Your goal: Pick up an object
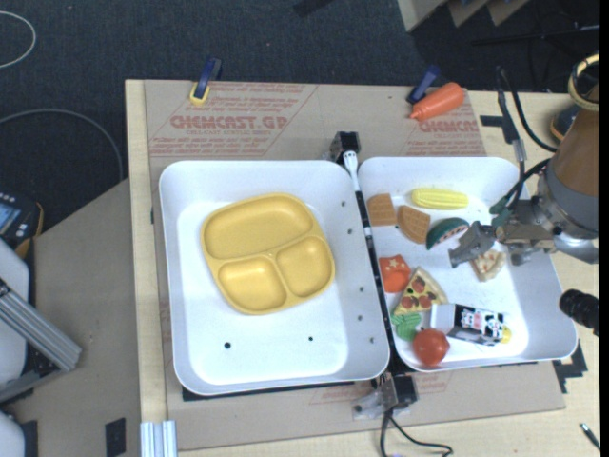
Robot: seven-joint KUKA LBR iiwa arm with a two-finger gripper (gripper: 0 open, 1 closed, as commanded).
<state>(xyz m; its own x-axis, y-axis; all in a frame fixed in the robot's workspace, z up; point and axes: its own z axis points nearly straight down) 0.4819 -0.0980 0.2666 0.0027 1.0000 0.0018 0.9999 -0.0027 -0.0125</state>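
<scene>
Overhead on the bench: you look down from one fixed camera, set high and tilted at a slant.

Your view faces the bench (285, 112) from its near edge, far enough back to take in both white bins whole: the left bin (181, 284) holding a yellow tray (266, 252), the right bin (542, 303) beside it. Dark floor (95, 27) fills the top of your frame beyond the bench. The arm (576, 188) enters at your right edge.

Glossy yellow plastic tray (266, 252) in smooth white plastic bin (181, 255); matt brown cardboard bench (285, 112)
</scene>
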